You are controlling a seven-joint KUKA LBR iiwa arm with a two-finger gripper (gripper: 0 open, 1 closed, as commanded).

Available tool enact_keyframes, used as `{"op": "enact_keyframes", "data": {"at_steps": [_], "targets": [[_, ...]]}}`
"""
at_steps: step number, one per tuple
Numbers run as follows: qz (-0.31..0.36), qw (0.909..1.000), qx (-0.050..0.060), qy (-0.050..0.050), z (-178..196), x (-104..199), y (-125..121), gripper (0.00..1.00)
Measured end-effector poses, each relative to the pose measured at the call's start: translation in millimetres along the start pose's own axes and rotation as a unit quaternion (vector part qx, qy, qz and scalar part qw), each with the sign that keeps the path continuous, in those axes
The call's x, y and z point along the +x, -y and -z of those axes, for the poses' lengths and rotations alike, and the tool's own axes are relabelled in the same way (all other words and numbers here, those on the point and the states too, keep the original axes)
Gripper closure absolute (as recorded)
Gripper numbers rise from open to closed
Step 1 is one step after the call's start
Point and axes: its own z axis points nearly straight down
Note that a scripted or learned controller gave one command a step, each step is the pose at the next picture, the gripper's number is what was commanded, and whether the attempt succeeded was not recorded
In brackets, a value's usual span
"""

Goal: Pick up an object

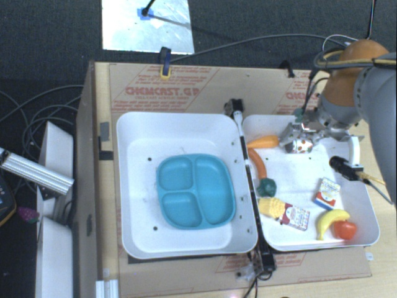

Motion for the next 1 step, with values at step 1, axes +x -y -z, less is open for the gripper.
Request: {"op": "enact_keyframes", "data": {"at_steps": [1], "targets": [[0.002, 1.0000, -0.001, 0.000, 11.1, 0.6, -1.2, 1.00]]}}
